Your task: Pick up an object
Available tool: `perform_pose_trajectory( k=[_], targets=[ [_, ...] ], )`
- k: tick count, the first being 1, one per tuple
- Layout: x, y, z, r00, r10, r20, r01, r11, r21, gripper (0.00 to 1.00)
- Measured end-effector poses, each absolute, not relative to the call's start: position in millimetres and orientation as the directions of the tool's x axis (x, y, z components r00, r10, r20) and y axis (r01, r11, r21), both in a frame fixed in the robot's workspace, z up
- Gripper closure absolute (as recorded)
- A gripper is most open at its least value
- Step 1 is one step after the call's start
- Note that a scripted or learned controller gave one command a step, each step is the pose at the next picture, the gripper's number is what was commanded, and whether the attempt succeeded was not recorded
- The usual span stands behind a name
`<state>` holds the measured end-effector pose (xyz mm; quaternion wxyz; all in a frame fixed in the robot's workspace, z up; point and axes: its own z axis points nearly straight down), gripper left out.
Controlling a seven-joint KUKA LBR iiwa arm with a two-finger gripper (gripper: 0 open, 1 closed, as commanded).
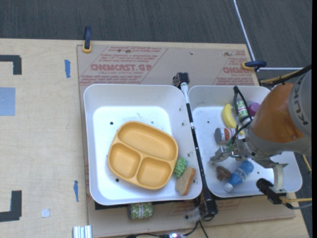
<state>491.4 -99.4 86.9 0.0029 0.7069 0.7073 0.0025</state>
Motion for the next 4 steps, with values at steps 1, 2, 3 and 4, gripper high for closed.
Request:
perform_pose_trajectory(
  k=[1,2,3,4],
  targets=[
    [482.6,-92.7,87.1,0.001,1.000,-0.002,1.000,-0.001,0.010,0.00],
    [483.5,-92.5,86.8,0.001,1.000,-0.002,1.000,-0.001,0.008,0.00],
    [483.7,-92.2,86.7,0.001,1.000,-0.002,1.000,-0.001,0.008,0.00],
    [482.7,-92.7,86.9,0.000,1.000,-0.002,1.000,0.000,0.010,0.00]
  ],
)
